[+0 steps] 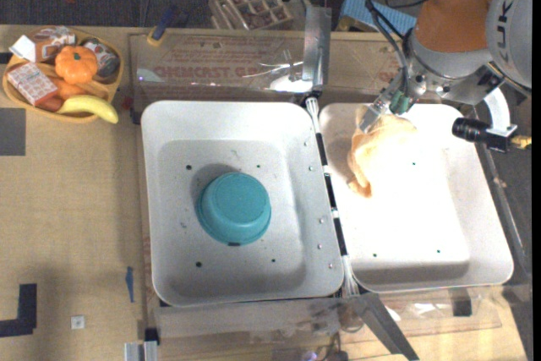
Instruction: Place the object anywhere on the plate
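Obj (369, 155) = pale orange-tan, soft-looking thing, maybe cloth or a floppy toy food; can't tell exactly what. It sits in the right bin (456, 266), upper-left part, close to the divider shared w/ the left bin (169, 266). Looks limp and light, prob deforms when pinched, not fragile, not esp. slippery. Judgement only: it'd droop or swing when lifted, so a grip on a thick bunched part beats a thin edge.

Long axis runs roughly from the obj's upper-right end down to its lower-left end, slanted vs the divider. Upper end is up by the gripper (390, 107); lower end curls toward the divider.

Gripper is right at the obj's top end, touching or nearly so. Fingers are too small and blurred here, so can't tell if they're released or clenched, or whether anything is actually between them.

The teal round dish (235, 207), upside-down-bowl look, is across the divider from the obj, mid left bin. Presumably the plate for the task. Obj is well apart from it, so placing isn't done yet.

Best hold, imo: near the top, across the short width.
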{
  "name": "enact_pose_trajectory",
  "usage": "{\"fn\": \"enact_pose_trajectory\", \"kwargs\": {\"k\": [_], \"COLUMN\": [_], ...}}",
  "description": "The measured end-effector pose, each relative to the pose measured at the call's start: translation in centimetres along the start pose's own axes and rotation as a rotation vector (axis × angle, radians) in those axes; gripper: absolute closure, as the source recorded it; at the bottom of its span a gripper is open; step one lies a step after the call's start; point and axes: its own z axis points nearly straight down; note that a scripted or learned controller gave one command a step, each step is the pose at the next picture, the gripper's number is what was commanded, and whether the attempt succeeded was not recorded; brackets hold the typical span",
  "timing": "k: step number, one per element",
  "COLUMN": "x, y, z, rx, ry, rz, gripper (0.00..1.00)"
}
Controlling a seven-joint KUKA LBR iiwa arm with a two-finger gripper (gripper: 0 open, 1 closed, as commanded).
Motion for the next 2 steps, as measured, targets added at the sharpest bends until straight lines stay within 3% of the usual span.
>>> {"fn": "enact_pose_trajectory", "kwargs": {"k": [1,2], "x": [-0.2,4.1], "y": [0.0,1.8], "z": [-0.9,-0.3], "rx": [0.0,0.001], "ry": [0.0,0.003], "rz": [0.002,-0.396], "gripper": [1.0,1.0]}}
